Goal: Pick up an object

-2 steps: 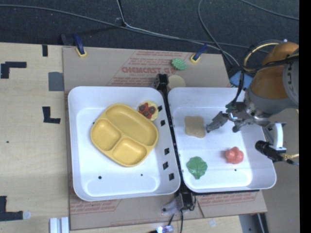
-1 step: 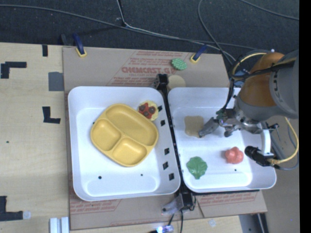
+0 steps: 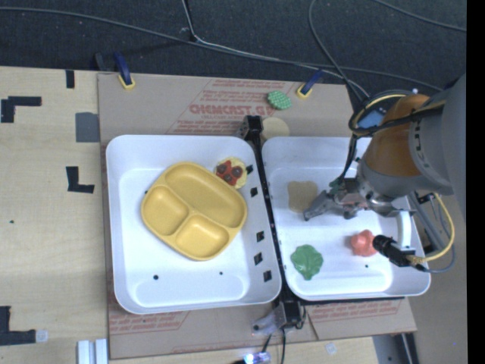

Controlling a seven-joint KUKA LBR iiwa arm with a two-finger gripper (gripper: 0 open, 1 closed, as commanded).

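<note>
Bins side by side on a cardboard-topped bench, seen from above at a slant: the left bin [image 3: 129, 279] carries a yellow divided plate [image 3: 194, 210] lying at an angle across its middle, three compartments facing up. Just beyond the plate's upper right corner, touching or nearly touching its rim, sits a small pale piece with dark red and brown spots [image 3: 231, 171], close to the black divider between the bins.

The right bin [image 3: 333, 283] holds three loose things. A flat tan piece [image 3: 301, 195] lies near the bin's centre-left. A green, leafy-looking toy [image 3: 307, 261] rests toward the near edge, well apart from the tan piece. A small red-orange toy [image 3: 362, 243] sits to the right of the green one, just beside a black part of the arm's wrist hardware.

The grey arm with its orange band [image 3: 394, 139] reaches in from the right and bends down over the right bin. Its gripper [image 3: 312, 213] points leftward, low over the bin floor, tip just below and right of the tan piece. Whether it touches the piece cannot be told, nor how the gripper is set; nothing can be made out in its grasp.

Beyond the bins, a green dotted disc [image 3: 279, 99] lies on the cardboard [image 3: 174, 108], between two blue-and-yellow clamps [image 3: 123, 72] at the far edge. Cables trail across the dark floor behind.
</note>
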